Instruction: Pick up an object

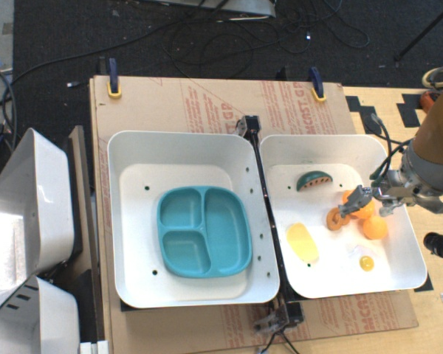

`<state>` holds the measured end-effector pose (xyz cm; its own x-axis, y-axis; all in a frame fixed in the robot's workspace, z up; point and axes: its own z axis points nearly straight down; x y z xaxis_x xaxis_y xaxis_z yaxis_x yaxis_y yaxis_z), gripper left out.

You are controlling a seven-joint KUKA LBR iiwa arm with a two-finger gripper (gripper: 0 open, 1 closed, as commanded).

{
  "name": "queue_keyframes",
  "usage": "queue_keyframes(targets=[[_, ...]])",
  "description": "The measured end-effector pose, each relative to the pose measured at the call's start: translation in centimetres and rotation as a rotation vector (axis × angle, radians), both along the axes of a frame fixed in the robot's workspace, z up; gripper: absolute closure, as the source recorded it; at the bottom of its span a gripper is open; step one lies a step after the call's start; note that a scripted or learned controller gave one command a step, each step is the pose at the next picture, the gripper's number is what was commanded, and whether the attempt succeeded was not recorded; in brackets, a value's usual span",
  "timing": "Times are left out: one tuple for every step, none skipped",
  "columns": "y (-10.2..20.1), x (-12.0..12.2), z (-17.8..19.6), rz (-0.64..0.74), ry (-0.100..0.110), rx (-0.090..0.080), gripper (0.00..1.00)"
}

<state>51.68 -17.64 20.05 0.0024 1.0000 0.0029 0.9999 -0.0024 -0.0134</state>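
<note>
Several orange pieces bunched at three o'clock in the right bin, partly covered by the gripper, so hard to count or name. Hovering low over that cluster, perhaps touching; impossible to tell how far open or whether anything is held. Elsewhere: yellow piece at seven o'clock, teal divided tray in the left bin.

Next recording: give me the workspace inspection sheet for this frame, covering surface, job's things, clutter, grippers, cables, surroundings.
Surface: board-topped bench bearing two white bins, left bin and right bin.
Job's things: in right bin, teal-and-red slice, yellow piece, orange ball, small yellow item, orange pieces by the gripper.
Clutter: teal divided tray in left bin.
Grippers: gripper low over the orange pieces; grasp cannot be told.
Cables: black cables on the dark floor beyond the bench.
Surroundings: white containers at left.
</note>
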Motion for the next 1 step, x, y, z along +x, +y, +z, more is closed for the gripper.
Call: queue_keyframes(targets=[[0.05,0.32,0.68,0.004,-0.013,-0.003,0.00]])
